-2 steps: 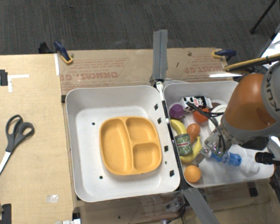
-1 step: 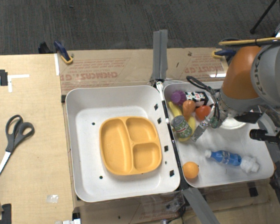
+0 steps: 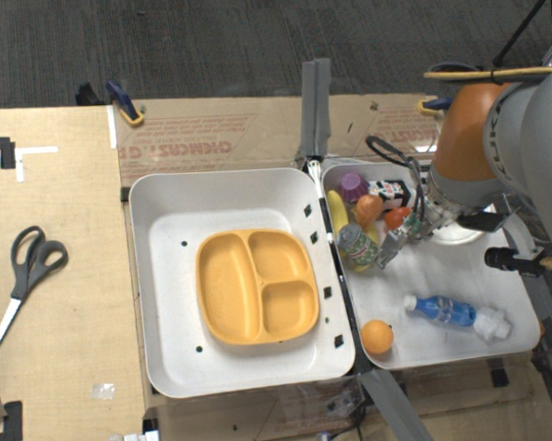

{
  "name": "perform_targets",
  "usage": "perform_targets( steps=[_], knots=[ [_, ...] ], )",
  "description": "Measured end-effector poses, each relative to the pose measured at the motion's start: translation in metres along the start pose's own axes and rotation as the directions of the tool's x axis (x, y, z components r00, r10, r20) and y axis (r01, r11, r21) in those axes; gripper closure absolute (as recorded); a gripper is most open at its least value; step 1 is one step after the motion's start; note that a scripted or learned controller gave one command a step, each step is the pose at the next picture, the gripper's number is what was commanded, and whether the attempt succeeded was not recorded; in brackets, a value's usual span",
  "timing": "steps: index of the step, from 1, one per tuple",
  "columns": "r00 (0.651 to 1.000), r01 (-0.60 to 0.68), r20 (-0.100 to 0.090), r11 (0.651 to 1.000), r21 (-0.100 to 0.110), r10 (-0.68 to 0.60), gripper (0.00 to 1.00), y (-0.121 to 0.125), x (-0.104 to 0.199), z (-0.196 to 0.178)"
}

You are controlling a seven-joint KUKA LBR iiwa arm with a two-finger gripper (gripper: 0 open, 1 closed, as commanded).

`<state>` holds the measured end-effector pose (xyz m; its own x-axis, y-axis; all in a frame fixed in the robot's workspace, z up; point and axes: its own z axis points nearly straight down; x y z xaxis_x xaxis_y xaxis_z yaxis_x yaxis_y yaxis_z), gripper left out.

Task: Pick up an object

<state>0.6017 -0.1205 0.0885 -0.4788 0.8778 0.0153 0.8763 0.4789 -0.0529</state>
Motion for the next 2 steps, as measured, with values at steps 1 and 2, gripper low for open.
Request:
perform_targets(
  steps=[1, 2],
  knots=[
    [0.995, -0.102, -0.015, 0.995, 0.017, 0.103, 0.0, 0.007, -0.008, 0.0],
    [0.957, -0.289, 0.009, 0.956, -0.042, 0.29, 0.0, 0.037, -0.012, -0.005]
  ],
)
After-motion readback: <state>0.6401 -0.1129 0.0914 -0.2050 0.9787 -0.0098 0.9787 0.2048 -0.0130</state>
